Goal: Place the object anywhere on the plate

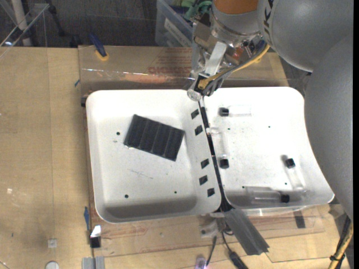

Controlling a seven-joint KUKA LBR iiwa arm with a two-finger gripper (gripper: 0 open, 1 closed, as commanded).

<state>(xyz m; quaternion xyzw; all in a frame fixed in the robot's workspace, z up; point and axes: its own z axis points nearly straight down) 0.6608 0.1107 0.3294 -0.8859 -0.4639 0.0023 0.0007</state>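
Observation:
A dark ribbed rectangular plate (pixel 154 138) lies flat and slightly turned in the left bin (pixel 112 195). Small clear pieces with black caps lie in the right bin (pixel 263 128): one near the back (pixel 224 112), one by the divider (pixel 223 162), one at the right (pixel 289 163). Another clear piece with a black cap (pixel 275 196) rests at the front. My gripper (pixel 197 89) hangs over the back end of the divider between the bins, up and to the right of the plate. I see nothing held in it.
A black divider strip (pixel 208 156) with dark tabs runs between the bins. A clear storage box (pixel 179 10) of mixed items stands behind the bench. A blue clamp (pixel 100 50) sits at the back left. The grey arm (pixel 320 43) covers the upper right.

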